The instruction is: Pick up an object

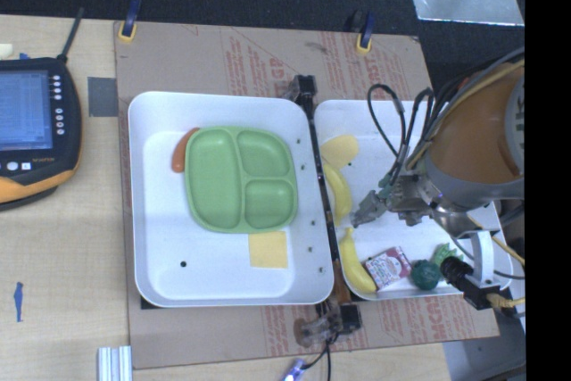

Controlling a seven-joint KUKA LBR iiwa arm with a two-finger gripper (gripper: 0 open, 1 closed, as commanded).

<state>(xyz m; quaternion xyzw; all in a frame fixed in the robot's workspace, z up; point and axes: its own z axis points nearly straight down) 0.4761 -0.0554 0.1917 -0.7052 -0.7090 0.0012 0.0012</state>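
Gripper (368, 211) low in the right bin (375, 110), tip just beside a banana (337, 188); can't tell its state; 2nd banana (355, 267) below it, w/ red-white packet (388, 268) & green broccoli-like toy (426, 275) alongside; left bin (152, 192) has green divided plate (241, 179), orange sausage-like item (180, 151) tucked at its left edge, yellow cheese slice (268, 249).

Left bin (147, 192): green tray (241, 179) fills the middle, an orange item (179, 151) tucked at its left edge, yellow square (268, 250) just near of it; bare floor along the left and near sides. Right bin (393, 110): bananas (343, 219) line the left wall, packet (389, 268) and green ball (426, 275) crowd the near edge, arm (473, 152) covers the right; the far strip lies open.
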